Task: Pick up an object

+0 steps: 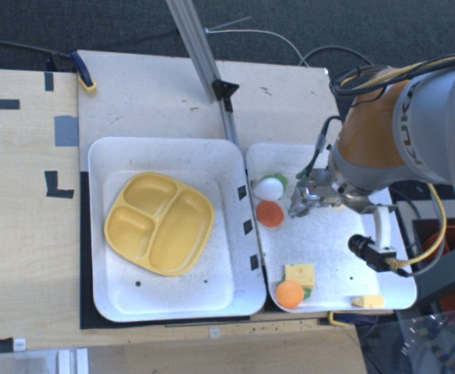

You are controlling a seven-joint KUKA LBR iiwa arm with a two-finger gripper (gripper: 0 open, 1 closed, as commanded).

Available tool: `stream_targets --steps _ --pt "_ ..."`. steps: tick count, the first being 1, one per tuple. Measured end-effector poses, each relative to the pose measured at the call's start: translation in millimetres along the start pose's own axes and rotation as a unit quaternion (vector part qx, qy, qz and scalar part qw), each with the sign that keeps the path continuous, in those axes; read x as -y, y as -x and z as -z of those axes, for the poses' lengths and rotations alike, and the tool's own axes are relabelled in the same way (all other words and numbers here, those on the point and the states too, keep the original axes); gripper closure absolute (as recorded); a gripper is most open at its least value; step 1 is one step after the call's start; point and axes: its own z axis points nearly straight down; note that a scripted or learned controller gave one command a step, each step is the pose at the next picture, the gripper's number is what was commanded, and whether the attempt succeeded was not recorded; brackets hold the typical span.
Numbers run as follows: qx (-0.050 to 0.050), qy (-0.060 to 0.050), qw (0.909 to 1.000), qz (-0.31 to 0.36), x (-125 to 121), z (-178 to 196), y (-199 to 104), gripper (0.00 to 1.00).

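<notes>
A: What takes up the most room?

B: The bench (173, 100), pale and speckled, bearing two shallow white bins side by side. The left bin (103, 287) holds a yellow divided plate (159, 222), lying flat and turned at an angle, near the bin's middle.

A: And the arm?

B: The grey arm (414, 131) with its orange band reaches in from the right over the right bin (329, 240). Its gripper (299, 206) hangs low over the upper left part of that bin. I cannot tell how the jaws stand; nothing shows between them.

A: Where are the things it could pick up?

B: All in the right bin. A white ball (269, 188) with a bit of green behind it lies near the bin's upper left corner, just left of the gripper. A red-orange round piece (270, 214) sits just below the ball, also close beside the gripper but apart from it. Near the lower edge lie a yellow block (299, 275) and an orange ball (290, 294), touching or nearly so. A small yellow piece (368, 301) rests in the lower right corner, well apart from the rest.
</notes>
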Motion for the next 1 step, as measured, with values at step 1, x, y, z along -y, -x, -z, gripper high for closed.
stream_targets --steps 1 --pt "0.0 -0.001 1.0 0.0 -72.9 -0.9 -30.1 1.0"
